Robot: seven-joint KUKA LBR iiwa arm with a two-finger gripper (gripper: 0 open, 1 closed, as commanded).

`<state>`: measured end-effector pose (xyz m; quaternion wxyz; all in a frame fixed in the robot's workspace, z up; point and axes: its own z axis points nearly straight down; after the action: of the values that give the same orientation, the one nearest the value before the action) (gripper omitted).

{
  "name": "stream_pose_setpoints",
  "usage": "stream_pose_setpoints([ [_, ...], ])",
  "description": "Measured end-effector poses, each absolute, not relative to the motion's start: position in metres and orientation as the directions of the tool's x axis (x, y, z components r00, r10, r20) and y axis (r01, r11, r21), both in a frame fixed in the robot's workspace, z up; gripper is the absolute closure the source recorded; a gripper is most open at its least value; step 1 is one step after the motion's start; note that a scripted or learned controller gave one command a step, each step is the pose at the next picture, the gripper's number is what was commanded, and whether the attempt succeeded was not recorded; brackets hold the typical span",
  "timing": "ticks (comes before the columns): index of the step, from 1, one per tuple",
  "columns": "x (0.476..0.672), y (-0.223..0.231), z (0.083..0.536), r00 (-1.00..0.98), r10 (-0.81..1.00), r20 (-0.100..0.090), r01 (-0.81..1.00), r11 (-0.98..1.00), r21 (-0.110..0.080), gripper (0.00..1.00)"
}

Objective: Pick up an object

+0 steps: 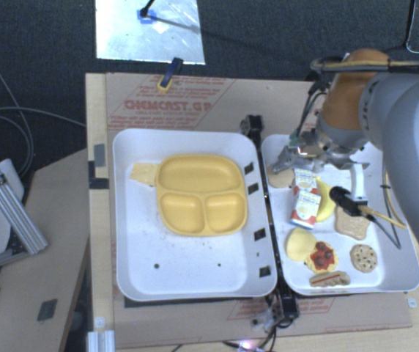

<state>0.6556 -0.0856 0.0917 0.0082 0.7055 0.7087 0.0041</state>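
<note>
1. Near edge of the right bin (396, 266): hot dog (329, 278), cookie (363, 257), pizza (322, 255), lemon (300, 244). They are tightly packed, and the hot dog touches the pizza.
2. Next back is the toast (352, 226). Behind it the carton (306, 199) points its long axis toward the tool, and the banana (327, 202) touches the carton's right side.
3. At the same depth in the left bin (195, 266), the yellow plate (201, 194) has a pale scrap (143, 173) at its far-left corner. Both are well apart from the tool and not in play.
4. The tool (306, 160) is at the carton's far end, directly over it or touching it; can't tell which. A tan piece (279, 176) sits just left of it, near the bin wall.
5. Tool state: can't tell whether it is released or clenched from this angle. Nothing is visibly gripped.
6. My read: the carton is the pick and this is the descend/grasp step. The lift hasn't started, since the carton rests in the bin.
7. To do it well:
   - Centre on the carton body rather than its far tip, or it will pivot out.
   - Grip across the narrow width, square to the long axis.
   - Keep clear of the banana on the right, because a shared pinch will slip.
   - Go straight down and straight up; dragging sideways pushes the carton into the tan piece or the wall.
   - Confirm the carton leaves the bin floor before calling it done.
</note>
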Motion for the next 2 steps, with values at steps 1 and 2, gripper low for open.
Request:
stream_pose_setpoints([
  [1,0.654,-0.088,0.092,-0.004,1.0,-0.003,1.0,0.004,0.02,0.0],
  [2,0.673,-0.088,0.091,-0.006,1.0,-0.003,1.0,0.006,0.014,0.0],
])
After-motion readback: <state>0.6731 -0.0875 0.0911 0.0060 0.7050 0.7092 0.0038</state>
